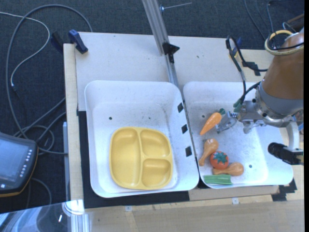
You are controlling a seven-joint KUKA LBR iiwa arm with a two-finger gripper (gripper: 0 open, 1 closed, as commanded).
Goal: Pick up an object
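The right bin holds several toy foods. An orange carrot lies tilted near its middle left. Below it sit a tan-orange piece, a red tomato, an orange gourd and a green pod at the front rim. My gripper is low in this bin, right beside the carrot's upper right end and seemingly touching it. Nothing is visibly lifted.
A yellow divided plate lies in the left bin. The arm's grey wrist and orange band cover the right bin's far right side. A metal pole rises behind the bins. Cables trail at the back right.
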